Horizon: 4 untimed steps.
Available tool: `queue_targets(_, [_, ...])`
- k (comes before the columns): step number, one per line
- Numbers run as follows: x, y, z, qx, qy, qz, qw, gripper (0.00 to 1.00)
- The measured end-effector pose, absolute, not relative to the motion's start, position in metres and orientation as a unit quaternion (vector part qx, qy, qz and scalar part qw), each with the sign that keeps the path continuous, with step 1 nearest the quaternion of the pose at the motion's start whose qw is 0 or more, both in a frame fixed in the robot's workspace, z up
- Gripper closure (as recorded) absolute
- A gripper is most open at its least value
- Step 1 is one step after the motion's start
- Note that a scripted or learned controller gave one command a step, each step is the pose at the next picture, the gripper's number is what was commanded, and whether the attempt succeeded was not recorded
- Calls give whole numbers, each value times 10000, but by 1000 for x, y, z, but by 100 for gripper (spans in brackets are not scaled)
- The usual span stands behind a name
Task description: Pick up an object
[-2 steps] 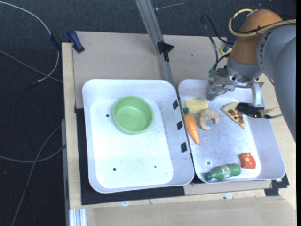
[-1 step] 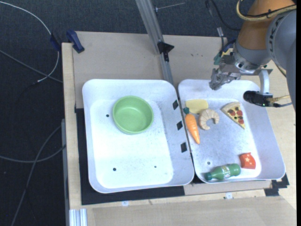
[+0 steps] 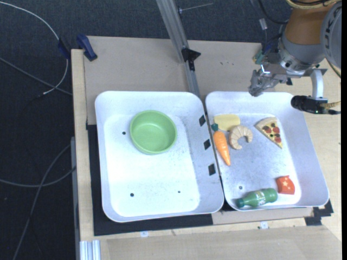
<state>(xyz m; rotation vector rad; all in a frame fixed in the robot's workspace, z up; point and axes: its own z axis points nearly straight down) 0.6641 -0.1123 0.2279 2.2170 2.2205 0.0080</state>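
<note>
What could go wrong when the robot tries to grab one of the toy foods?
Two risks stand out. The carrot, croissant and yellow cheese lie bunched together, so the tool might bump a neighbour or pinch two at once. The green bottle lies on its side against the right bin's front rim; it could roll away, and the rim may block the tool.

Bowl (image 3: 153, 131) showing pale green in white left bin (image 3: 108, 161). Near jaws: yellow cheese wedge (image 3: 227, 121), orange carrot (image 3: 221, 147) with green top, tan croissant (image 3: 240, 136), pizza slice (image 3: 270, 130) showing red dots. Farther off: red pepper (image 3: 286, 185), green bottle (image 3: 256, 198) with white label. Surface (image 3: 135, 64) showing beige.
</note>
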Motion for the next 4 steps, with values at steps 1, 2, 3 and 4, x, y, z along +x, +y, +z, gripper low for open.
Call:
queue_targets(1, [661, -105, 279, 7063, 7079, 32, 25, 100])
queue_targets(2, [638, -56, 283, 7052, 7090, -12, -53, 100])
queue_targets(3, [612, -9, 263, 7054, 7088, -28, -62, 100])
queue_targets(4, [597, 45, 261, 7052, 7090, -33, -63, 100])
